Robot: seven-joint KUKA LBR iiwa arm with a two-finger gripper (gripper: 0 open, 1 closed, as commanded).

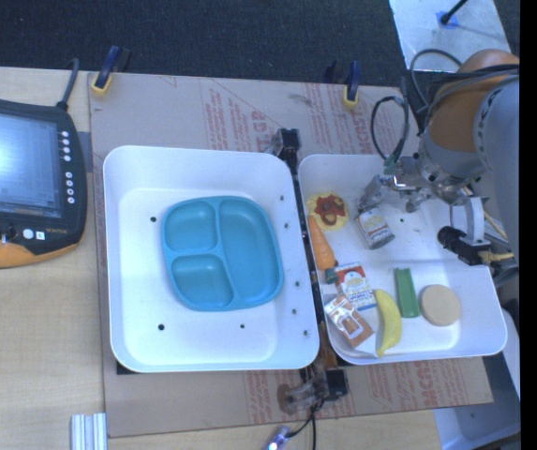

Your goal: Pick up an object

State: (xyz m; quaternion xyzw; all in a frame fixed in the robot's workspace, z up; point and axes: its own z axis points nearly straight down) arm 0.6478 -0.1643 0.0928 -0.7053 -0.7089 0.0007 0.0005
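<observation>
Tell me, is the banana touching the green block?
Apart. The camera view shows a strip of white bin floor between the banana and the green block, which stands just to its right.

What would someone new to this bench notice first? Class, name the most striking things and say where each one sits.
The eye lands first on the blue divided plate, alone in the middle of the left bin. Next comes the cluster in the right bin: a carrot, a banana, a green block and a round tan disc. The gripper hangs over that bin's far end beside a small grey can.
</observation>
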